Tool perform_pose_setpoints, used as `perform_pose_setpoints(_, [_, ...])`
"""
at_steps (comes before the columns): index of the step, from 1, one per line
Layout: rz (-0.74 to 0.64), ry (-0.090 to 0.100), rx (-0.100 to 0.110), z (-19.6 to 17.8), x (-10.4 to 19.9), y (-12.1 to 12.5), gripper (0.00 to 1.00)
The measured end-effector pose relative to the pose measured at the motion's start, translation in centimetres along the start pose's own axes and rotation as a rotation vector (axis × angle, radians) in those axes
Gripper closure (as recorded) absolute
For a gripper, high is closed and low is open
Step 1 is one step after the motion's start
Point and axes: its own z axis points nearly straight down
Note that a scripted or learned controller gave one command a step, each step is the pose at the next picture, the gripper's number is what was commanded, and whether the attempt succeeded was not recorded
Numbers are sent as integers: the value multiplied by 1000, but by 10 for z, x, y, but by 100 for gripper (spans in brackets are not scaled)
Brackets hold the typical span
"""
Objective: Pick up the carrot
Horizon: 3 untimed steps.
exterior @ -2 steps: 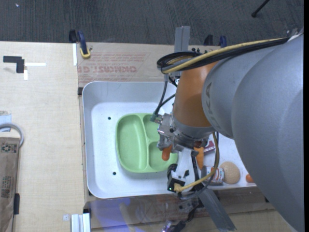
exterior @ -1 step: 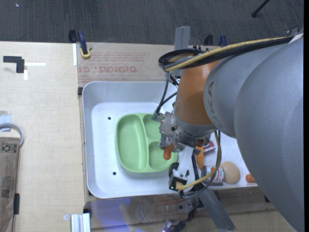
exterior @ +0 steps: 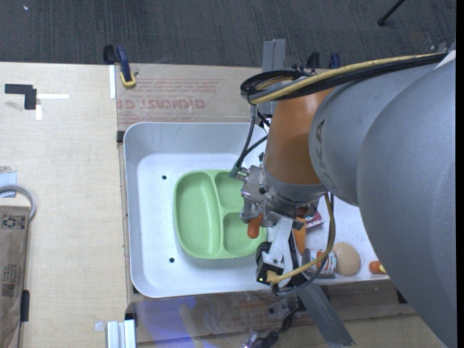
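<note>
A small orange piece that looks like the carrot (exterior: pixel 253 229) pokes out from under my gripper (exterior: pixel 255 217), over the right edge of the green divided plate (exterior: pixel 199 212) in the left bin (exterior: pixel 148 194). The grey arm with its orange band (exterior: pixel 293 143) covers the gripper from above, so the contact with the carrot is hidden. I cannot tell whether the carrot rests on the plate or is lifted off it.
In the right bin lie a tan rounded object (exterior: pixel 346 258), a small orange item (exterior: pixel 377 267) and a bottle-like thing (exterior: pixel 322 261) partly behind cables. A cardboard sheet (exterior: pixel 181 96) lies behind the left bin. A brown paper bag (exterior: pixel 13 267) sits far left.
</note>
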Motion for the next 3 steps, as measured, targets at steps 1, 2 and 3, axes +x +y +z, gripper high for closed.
perform_pose_setpoints(1, [-2,-4,3,-8,-1,1,100])
perform_pose_setpoints(2, [-4,-9,5,-15,-2,2,100])
perform_pose_setpoints(3, [-6,-13,8,-23,-3,2,100])
